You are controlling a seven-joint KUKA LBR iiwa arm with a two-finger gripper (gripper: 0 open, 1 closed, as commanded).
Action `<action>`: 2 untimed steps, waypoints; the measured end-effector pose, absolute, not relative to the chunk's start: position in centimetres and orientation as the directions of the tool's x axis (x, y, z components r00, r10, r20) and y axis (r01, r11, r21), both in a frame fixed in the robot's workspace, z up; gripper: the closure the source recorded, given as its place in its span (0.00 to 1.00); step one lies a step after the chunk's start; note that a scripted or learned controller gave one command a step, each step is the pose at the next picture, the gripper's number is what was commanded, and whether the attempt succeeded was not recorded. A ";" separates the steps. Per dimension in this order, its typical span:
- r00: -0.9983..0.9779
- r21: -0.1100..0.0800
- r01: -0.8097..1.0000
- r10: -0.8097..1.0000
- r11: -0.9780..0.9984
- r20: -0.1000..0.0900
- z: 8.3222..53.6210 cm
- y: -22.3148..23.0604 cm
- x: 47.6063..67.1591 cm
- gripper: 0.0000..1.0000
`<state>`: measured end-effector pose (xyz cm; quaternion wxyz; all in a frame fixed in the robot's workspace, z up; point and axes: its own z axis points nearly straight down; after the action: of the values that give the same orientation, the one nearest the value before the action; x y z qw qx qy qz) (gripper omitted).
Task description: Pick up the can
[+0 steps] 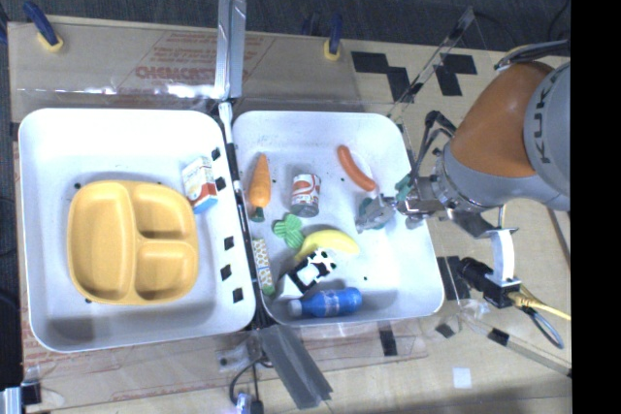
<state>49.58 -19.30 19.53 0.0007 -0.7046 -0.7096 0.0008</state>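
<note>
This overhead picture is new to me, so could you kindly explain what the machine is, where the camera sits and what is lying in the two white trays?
The camera is fixed above a bench and looks down at a slant. The grey and orange shape on the right is a robot arm; its two-finger gripper reaches over the right bin, near that bin's right wall. I see nothing between its fingers.

The right bin holds the can it is meant to pick up, red and white, near the middle. Around it lie a carrot, a sausage, a banana, a small green piece, a black and white toy and a blue bottle.

The left bin holds a yellow divided plate and a small carton by its right wall.
</note>
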 end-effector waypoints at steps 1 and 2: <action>0.026 -0.001 1.000 1.000 -0.026 -0.001 20.9 -10.4 54.1 0.00; 0.008 -0.003 1.000 1.000 -0.008 -0.001 11.6 -9.6 57.0 0.00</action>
<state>56.98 -9.63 11.57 0.0006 -0.7099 -0.7043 0.0013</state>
